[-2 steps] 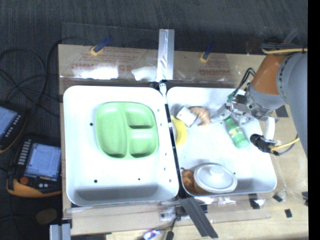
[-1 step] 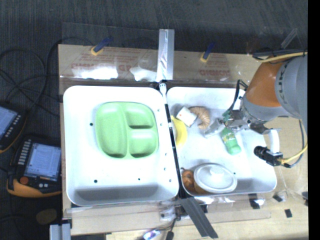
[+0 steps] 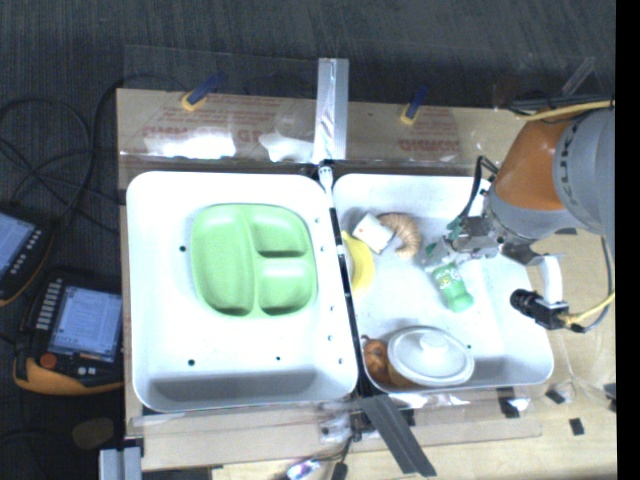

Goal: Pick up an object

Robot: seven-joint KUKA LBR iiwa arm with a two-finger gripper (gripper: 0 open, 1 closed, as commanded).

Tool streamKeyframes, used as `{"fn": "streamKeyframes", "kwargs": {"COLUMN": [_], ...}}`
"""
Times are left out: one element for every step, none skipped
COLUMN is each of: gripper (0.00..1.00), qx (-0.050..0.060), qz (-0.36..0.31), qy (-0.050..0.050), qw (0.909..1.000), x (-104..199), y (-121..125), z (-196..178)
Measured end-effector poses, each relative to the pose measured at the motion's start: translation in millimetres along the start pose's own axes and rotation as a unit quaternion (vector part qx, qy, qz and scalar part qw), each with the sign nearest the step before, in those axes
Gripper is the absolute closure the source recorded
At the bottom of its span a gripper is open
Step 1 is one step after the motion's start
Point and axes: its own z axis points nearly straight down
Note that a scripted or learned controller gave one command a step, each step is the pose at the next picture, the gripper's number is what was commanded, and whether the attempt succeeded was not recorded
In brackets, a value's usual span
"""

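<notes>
Gripper [image 3: 462, 245] hangs over the small green plastic bottle [image 3: 451, 286]; you cannot tell its grasp state. Next, descend squarely.

A light-brown wooden bench [image 3: 560, 128] is seen on dark grey carpet [image 3: 300, 13]. Two yellow-and-blue clamps [image 3: 203, 91] [image 3: 412, 108] are fixed near its far edge, with a strip of silver tape [image 3: 330, 108] between them. To the left, beside black cables [image 3: 50, 158], a black handheld screen with an orange underside [image 3: 75, 333] is laid on the floor
</notes>
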Motion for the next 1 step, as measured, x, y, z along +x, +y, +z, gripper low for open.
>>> {"fn": "streamKeyframes", "kwargs": {"gripper": [1.00], "qx": [0.000], "qz": [0.016], "qy": [-0.001], "qw": [0.9999], "x": [105.5], "y": [52.8], "z": [-80.4]}}
